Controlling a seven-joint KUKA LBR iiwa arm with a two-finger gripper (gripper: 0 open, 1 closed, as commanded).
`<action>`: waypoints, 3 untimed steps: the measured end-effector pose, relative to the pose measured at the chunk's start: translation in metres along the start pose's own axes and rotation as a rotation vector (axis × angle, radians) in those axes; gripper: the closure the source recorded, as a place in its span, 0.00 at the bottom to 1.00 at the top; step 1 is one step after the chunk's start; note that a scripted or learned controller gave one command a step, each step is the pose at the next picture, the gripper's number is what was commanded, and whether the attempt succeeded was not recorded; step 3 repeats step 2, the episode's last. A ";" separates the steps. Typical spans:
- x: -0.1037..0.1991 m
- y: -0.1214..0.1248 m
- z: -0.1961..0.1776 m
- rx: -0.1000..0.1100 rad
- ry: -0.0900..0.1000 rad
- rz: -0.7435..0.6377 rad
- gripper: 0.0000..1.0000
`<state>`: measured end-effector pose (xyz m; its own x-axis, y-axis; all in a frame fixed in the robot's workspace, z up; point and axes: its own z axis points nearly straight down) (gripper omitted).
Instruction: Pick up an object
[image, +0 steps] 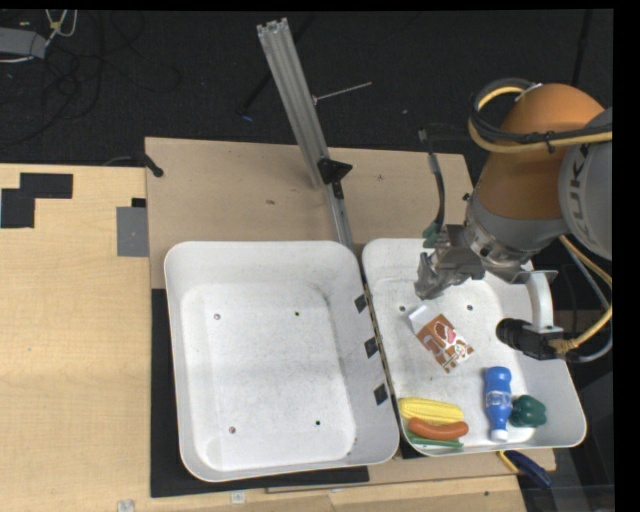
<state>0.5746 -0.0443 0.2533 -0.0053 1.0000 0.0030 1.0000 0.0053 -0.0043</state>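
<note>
My gripper (432, 280) hangs over the upper left part of the right bin (390, 262), just above and left of a small brown and white packet (442, 340) that lies flat in the bin. Near the bin's front edge lie a yellow corn cob (432, 409) and an orange-red hot dog (438, 430) side by side. To their right stands a blue bottle with a white cap (497, 399), with a dark green lump (528, 409) beside it. Nothing shows between the gripper's fingers.
The left bin (190, 300) sits beside the right one, with black clips (371, 346) along the shared wall. A slanted metal rail (300, 110) rises behind the bins. A black fitting (525, 337) juts in over the right bin's right side.
</note>
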 end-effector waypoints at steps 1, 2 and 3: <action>0.047 -0.005 0.017 0.001 -0.001 0.002 1.00; 0.098 -0.004 0.010 -0.002 -0.001 0.000 1.00; 0.098 -0.004 0.010 -0.002 -0.001 0.000 1.00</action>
